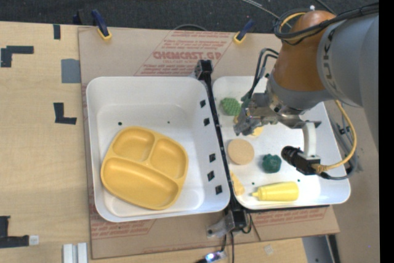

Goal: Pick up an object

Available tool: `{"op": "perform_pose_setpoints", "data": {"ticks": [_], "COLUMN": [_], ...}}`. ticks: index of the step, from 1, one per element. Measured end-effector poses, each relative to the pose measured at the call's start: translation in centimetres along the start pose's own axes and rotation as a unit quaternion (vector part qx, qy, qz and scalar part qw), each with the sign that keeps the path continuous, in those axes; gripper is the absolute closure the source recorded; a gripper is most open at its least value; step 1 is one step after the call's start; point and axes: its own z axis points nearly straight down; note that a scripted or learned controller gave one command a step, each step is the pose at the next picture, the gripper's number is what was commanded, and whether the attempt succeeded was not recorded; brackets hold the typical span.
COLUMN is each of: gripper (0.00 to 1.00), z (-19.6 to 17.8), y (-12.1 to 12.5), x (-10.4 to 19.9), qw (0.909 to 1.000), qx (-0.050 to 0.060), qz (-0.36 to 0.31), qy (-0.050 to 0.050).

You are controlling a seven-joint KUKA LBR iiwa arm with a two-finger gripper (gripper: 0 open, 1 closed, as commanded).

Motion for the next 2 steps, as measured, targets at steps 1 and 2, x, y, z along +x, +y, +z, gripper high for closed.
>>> {"op": "perform_pose_setpoints", "data": {"ticks": [1,2], "gripper": [1.0,1.0], "z": [-0.6,0.2], "y": [-0.7,-0.2], "x": [6.1,11.4], "qw": [1.0,1.0], "qx": [0.0,0.0], "qz": [0.0,0.0], "qy": [0.0,0.0]}}
